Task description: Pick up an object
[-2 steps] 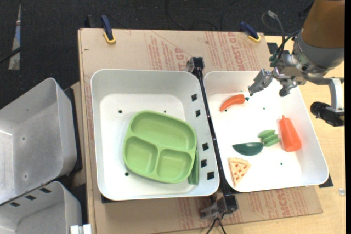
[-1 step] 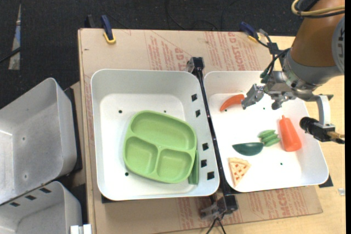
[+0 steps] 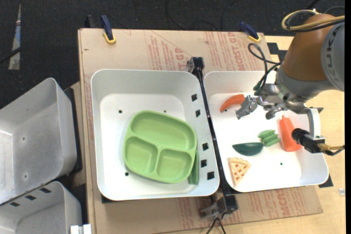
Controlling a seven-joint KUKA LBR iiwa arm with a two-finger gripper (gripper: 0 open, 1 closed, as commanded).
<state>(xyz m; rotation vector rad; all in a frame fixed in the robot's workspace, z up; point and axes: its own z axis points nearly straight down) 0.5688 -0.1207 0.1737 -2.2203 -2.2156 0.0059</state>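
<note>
My pincer (image 3: 258,108) hangs over the right bin (image 3: 312,175), metal fingers spread, gripping nothing. Just beside it lies a curved, glossy orange pepper (image 3: 232,101). The left bin (image 3: 104,90) has a smooth green three-section plate (image 3: 159,147).

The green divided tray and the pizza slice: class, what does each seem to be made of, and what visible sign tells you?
Green divided tray: probably moulded plastic, with a smooth satin finish, uniform colour and rounded compartment edges. Pizza slice: likely a plastic or rubber toy, matte; its flat colours suggest this, but it is too small to tell for certain.
</note>
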